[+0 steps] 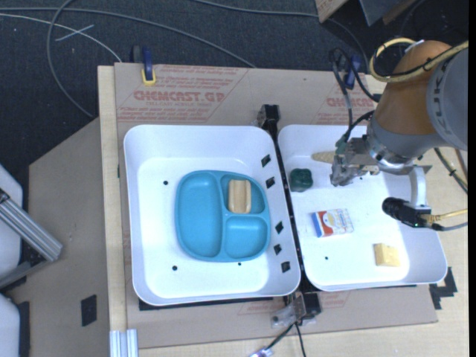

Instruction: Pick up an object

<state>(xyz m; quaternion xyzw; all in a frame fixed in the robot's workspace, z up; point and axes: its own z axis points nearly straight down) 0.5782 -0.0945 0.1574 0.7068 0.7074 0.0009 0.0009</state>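
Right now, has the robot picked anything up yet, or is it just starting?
Nothing looks picked up yet. The claw hangs over the right bin, near the green lump, with nothing seen between its fingers. The card and yellow block lie on the bin floor. Grasping and lifting are still left.

We see our hand (343, 175) low over the right bin (416, 270), a dark green object (300, 178) just beside it at nine o'clock. A small card (331, 222) lies at six o'clock, a tan block (387, 255) at five. The left bin (149, 266) holds a blue tray (201, 218).
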